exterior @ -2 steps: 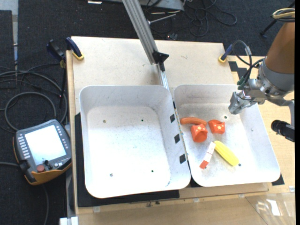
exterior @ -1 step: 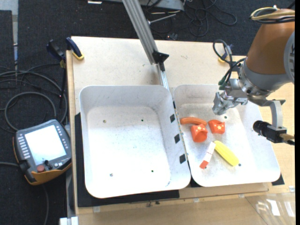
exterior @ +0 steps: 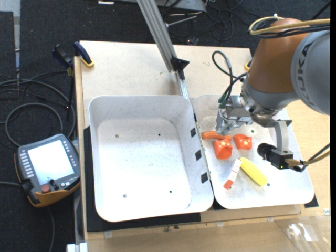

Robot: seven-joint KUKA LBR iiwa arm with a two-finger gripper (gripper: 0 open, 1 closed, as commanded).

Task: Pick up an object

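Observation:
The right bin holds several small items. An orange carrot-shaped piece lies by its left wall. Beside it sit a red-orange chunk and a second one. Nearer the front lie a yellow piece and a white stick with a red tip. My gripper hangs low over the back of this bin, just above and behind the carrot-shaped piece and the chunks. The big orange-banded wrist hides the bin's back right part.
The left bin stands beside the right one, their walls meeting in the middle. A slanted aluminium post rises from behind the bins. A black unit on a bracket hangs off the arm over the right bin. A teach pendant lies left of the bench.

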